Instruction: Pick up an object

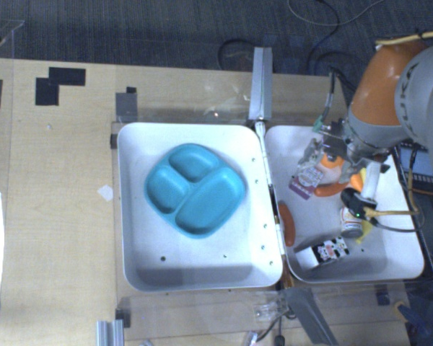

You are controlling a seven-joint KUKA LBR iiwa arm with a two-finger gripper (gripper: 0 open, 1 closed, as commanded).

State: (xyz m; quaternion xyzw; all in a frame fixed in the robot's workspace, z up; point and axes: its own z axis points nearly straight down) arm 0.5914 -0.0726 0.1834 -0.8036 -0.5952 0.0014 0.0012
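The gripper (330, 150) is hovering over an orange toy (332, 166) amid clutter in the right bin (397, 265); its grasp is impossible to tell.

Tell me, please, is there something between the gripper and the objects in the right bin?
Nothing visible does. The gripper is already low over the right bin, directly at the cluster there: a clear packet with a purple label and an orange piece. The brown sausage-shaped item and the small can lie apart, nearer the front.
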